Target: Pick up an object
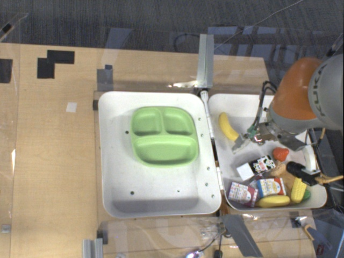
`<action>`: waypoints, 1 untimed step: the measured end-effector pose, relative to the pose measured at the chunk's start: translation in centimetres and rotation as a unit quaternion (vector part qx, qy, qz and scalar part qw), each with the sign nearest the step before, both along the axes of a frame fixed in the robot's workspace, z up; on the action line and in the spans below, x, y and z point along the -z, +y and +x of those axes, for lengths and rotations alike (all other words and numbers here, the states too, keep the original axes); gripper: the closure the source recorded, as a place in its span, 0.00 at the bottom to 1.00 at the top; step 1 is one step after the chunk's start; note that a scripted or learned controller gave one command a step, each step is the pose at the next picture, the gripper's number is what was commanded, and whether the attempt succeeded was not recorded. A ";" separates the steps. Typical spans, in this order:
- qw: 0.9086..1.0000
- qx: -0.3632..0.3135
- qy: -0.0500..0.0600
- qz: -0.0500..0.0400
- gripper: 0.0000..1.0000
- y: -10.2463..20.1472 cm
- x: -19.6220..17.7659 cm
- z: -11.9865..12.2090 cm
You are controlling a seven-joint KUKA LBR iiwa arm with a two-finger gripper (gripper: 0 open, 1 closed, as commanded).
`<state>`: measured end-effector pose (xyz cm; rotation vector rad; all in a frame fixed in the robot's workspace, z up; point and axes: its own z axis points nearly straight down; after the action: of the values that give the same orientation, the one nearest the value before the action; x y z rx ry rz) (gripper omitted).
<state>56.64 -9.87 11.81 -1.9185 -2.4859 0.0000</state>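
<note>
Grey gripper point(243, 141) over the right bin point(215, 160), fingers apart – nothing between them, banana point(228, 127) just beside (toys crowd the near end), green plate point(163, 134) in the left bin point(115, 160).

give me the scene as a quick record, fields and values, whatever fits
left bin: holds a green divided plate, lying flat near the middle
right bin: holds toy food and small boxes
banana: upper left of right bin, apart from the pile
pile: along the bin's near side, with cartons, a corn cob, a yellow piece, a strawberry
arm: reaches in from the right, above the right bin
gripper: low in the right bin, just right of the banana, holding nothing visible
</note>
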 end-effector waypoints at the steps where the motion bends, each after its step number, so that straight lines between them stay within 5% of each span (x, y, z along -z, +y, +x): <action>1: 0.999 -0.045 -0.006 -0.001 0.00 0.0 2.8 5.3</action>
<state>61.99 -9.85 8.99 -1.8111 -2.5779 -0.0099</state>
